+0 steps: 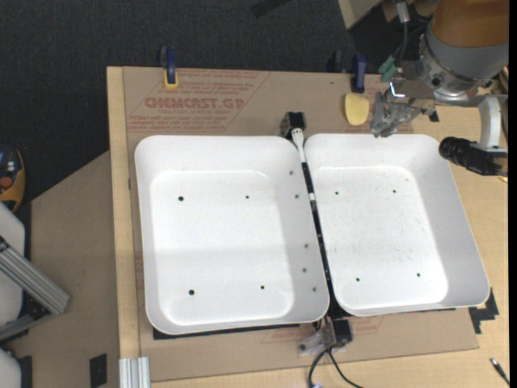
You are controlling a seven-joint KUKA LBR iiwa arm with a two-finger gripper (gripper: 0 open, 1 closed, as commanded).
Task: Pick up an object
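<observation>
A small pale-yellow rounded object (356,109) lies on the brown board just beyond the far rim of the right bin (452,217), outside both bins. My gripper (387,124) hangs over that far rim, just to the right of the yellow object and apart from it. Nothing shows in its grasp. The grey wrist with the orange band rises above it toward the top right. The left bin (153,217) shows only its white floor with a few dark dots.
Blue clamps (168,58) (359,71) stand at the board's far edge. A black clip (292,123) joins the bins at the back, another clip with a cable (335,334) at the front. A black cylindrical part (472,155) juts over the right bin's far right corner.
</observation>
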